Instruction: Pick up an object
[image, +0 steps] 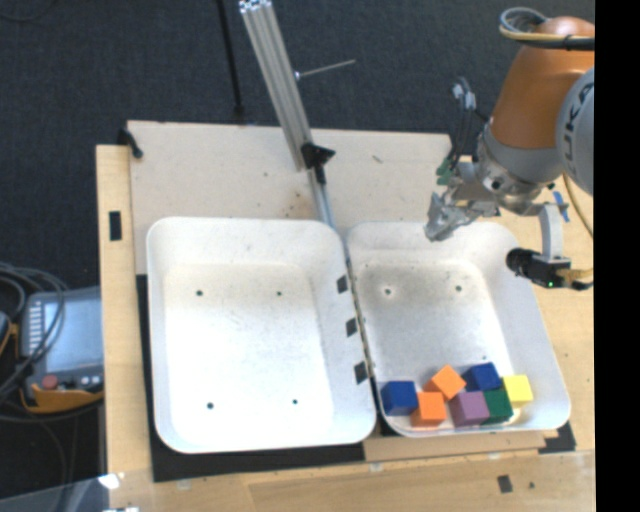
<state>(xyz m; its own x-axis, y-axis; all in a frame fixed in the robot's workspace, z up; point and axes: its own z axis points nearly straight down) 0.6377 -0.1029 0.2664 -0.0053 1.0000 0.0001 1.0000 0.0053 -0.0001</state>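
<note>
- You had the gripper (443, 222) hanging over the far rim of the right bin (420, 300), up by the back edge, and nothing sat between its fingers.
- Whether it was spread or pressed together, I couldn't tell from this slant; the tips were a grey blur.
- Your targets were all down at the near end of that bin, well apart from the gripper: a tight cluster of small cubes.
- On the left of the bunch, a blue cube (399, 396); beside it an orange cube (430, 406), with a second orange one (448, 380) tilted just behind.
- Then a purple cube (468, 407), a green cube (498, 404), another blue (483, 376) behind, and a yellow cube (517, 389) on the right end.
- They looked light, stiff and smooth-faced, so a pinch across two flat opposite sides should have held.
- The blue cube on the left end or the yellow one looked easiest, each with an open side; the middle ones were touching neighbours, leaving little room for fingers.
- The left bin (250, 330) held no cubes.
</note>
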